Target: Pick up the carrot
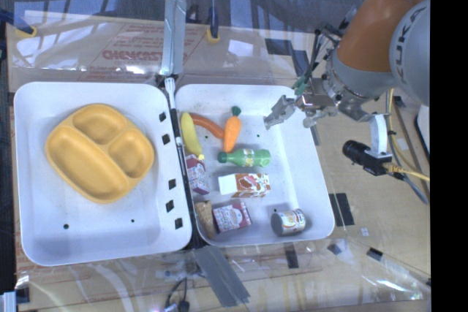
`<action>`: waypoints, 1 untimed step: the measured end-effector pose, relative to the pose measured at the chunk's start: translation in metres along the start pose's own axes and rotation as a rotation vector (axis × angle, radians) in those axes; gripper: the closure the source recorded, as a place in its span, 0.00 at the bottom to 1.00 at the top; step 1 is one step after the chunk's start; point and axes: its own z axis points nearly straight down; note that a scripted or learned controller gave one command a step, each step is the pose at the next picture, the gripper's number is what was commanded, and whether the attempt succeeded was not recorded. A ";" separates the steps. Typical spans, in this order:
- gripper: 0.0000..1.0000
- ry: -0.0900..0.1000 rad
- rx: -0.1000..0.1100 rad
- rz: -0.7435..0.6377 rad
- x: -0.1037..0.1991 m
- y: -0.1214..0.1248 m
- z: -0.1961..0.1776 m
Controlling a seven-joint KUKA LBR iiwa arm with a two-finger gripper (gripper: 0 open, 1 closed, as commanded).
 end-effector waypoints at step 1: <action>0.00 -0.002 -0.005 -0.282 -0.007 -0.005 -0.050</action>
